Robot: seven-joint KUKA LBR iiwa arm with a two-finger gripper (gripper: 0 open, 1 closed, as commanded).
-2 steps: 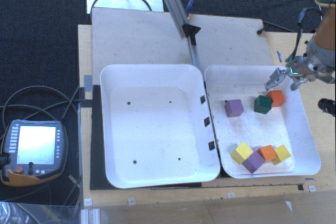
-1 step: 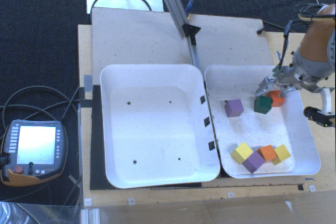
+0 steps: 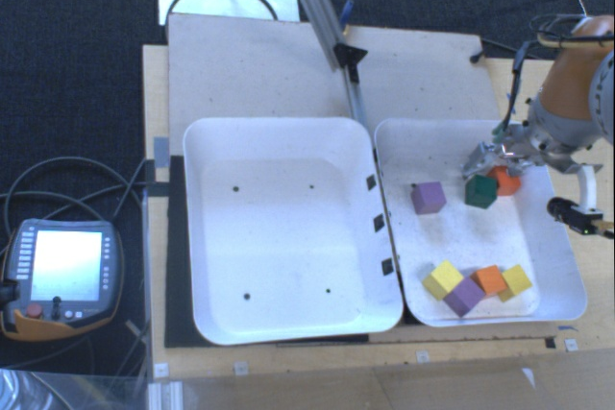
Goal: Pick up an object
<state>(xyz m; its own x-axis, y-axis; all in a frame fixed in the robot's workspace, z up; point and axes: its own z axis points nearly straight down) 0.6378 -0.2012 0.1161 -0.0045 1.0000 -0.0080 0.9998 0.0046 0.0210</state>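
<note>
The gripper (image 3: pixel 490 158) is positioned low over the far part of the right bin (image 3: pixel 553 302), reached in from the right. Its metal tip lies directly beside a green cube (image 3: pixel 480 192) and an orange cube (image 3: pixel 506 180), which touch one another. Whether the gripper is released or clenched cannot be told from this view, and no object is seen held in it.

A purple cube (image 3: pixel 429 198) rests alone to the left of the green cube, well apart from the bin wall. A cluster of four is noted at the near side of the same bin: a yellow cube (image 3: pixel 444 279), a second purple cube (image 3: pixel 464 296), a second orange cube (image 3: pixel 491 279) and a smaller yellow cube (image 3: pixel 516 280), all touching or nearly so. The left bin (image 3: pixel 279 139) is also recorded.

The step in hand is judged to be the approach and descent onto the green and orange pair; lifting is not yet done. For the next move, one cube must be straddled cleanly, since the neighbouring cube is likely to obstruct or be pushed aside. A secure closure should be confirmed before any lift is attempted.
</note>
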